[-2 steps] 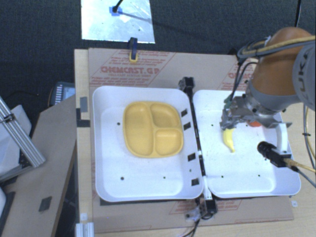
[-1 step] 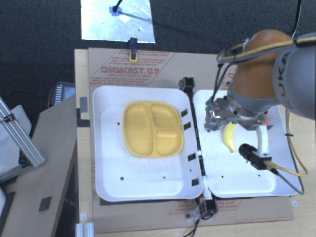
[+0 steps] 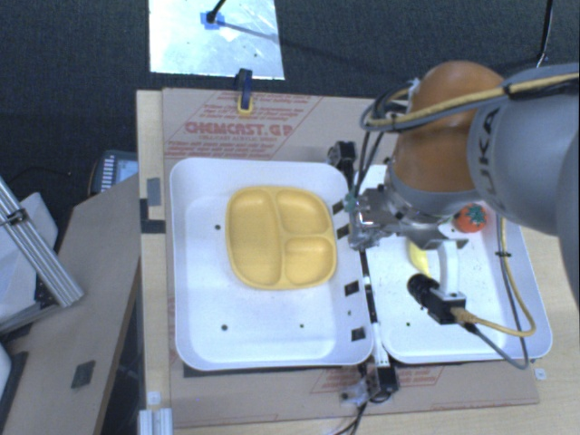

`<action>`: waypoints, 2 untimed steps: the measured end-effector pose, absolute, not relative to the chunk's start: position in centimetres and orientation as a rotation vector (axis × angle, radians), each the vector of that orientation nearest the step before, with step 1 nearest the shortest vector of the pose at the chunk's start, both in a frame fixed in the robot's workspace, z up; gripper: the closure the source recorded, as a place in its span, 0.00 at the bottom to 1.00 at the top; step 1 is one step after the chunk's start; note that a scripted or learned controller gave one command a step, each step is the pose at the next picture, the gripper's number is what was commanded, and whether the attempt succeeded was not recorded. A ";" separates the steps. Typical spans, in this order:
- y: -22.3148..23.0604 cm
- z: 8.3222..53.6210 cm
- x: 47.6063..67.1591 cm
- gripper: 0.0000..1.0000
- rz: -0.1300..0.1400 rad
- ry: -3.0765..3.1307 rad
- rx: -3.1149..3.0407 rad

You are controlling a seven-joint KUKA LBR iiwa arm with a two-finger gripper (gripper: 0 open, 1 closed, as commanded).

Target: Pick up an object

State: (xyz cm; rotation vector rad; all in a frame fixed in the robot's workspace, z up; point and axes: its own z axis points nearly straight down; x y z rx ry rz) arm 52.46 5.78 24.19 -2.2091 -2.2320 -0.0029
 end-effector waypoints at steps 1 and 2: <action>10.7 24.1 51.4 1.00 -0.002 -2.232 -2.210; 10.4 24.1 51.5 0.00 -0.002 -2.227 -2.217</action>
